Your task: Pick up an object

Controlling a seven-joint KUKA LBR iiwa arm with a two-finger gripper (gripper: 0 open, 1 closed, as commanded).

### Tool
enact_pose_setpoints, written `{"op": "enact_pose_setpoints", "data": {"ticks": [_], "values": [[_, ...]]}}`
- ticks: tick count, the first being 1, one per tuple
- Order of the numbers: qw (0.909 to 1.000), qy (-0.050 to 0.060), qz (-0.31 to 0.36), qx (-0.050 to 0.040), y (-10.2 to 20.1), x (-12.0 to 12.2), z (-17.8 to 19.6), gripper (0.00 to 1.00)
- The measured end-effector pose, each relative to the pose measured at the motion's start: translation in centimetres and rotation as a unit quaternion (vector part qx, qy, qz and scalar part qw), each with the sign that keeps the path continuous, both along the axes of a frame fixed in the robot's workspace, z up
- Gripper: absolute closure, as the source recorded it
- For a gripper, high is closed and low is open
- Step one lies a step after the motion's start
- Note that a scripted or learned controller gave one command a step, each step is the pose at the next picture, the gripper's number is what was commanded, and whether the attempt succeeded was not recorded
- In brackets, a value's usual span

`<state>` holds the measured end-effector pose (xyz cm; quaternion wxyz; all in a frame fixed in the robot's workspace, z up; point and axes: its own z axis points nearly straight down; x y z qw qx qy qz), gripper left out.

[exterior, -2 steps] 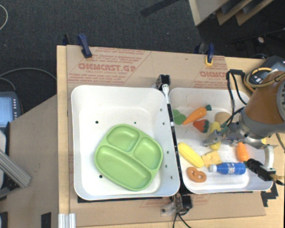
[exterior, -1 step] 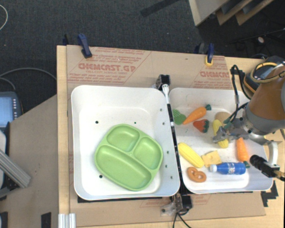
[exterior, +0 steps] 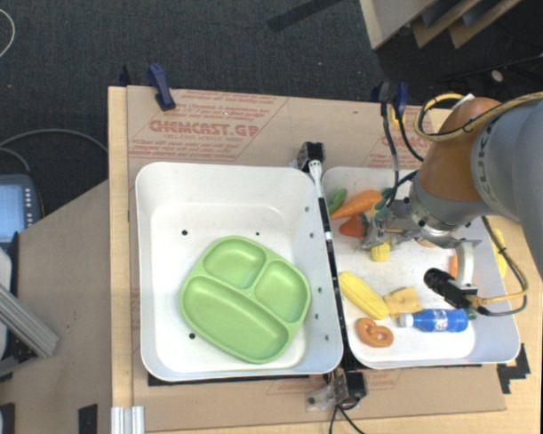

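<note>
While the fingers [exterior: 380,235] sit low among smooth plastic toy foods, their grip cannot be told.

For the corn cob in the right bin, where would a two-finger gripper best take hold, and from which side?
Grip the corn cob across its middle, coming straight down from above. It lies flat on the right bin floor, long axis running diagonally, so closing across the narrow width should suit it. The yellow piece sits close at its lower-right end, so the upper-left half probably offers more room.
</note>
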<state>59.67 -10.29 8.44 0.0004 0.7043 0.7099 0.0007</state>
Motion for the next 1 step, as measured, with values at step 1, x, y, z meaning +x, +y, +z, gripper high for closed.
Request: {"op": "enact_pose_setpoints", "data": {"ticks": [1], "values": [[1.0000, -0.001, -0.001, 0.0019, 6.25, -7.75, 10.62, 1.00]]}}
